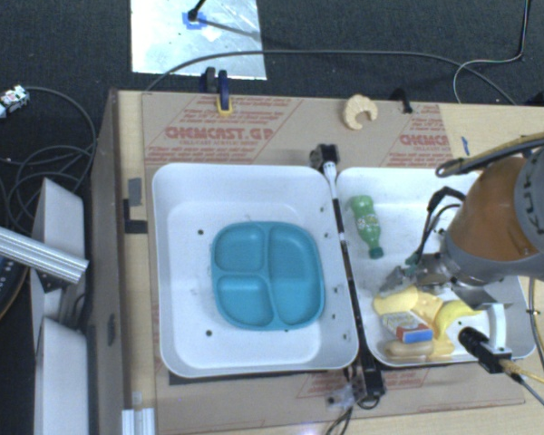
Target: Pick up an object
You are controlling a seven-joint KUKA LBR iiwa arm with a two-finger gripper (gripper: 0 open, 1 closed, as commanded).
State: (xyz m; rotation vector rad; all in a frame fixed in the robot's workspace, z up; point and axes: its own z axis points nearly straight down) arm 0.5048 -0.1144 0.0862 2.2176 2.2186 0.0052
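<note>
1. Left bin [177, 243]: holds 1 blue divided plate [267, 275] with 4 compartments, lying flat near the bin's centre.

2. Right bin [394, 202]: holds 1 green bottle [365, 225] on its side at the far left, well apart from a cluster at the near side. The cluster comprises yellow pieces [426, 308], 1 small box with a red and blue face [412, 333], and a pale rounded item under them; all touch or overlap.

3. Arm [499, 220]: grey with orange band, reaching in from the right, wrist low over the right bin. Gripper [412, 275] sits at the far edge of the cluster, just beside the uppermost yellow piece. Whether the fingers are spread, pressed together or pinching anything cannot be told; the wrist body covers them.

4. Candidate objects for picking: cluster items, nearest the gripper; the bottle, isolated.

5. Off-bin item: 1 tan curved piece [360, 111] on the cardboard, far side.

6. Risks, judged: crowded cluster could let the fingers close on 2 items at once or slide off a rounded yellow surface; neighbours may be shoved toward the bin wall; a grasp at an item's edge could let it slip on lifting.
</note>
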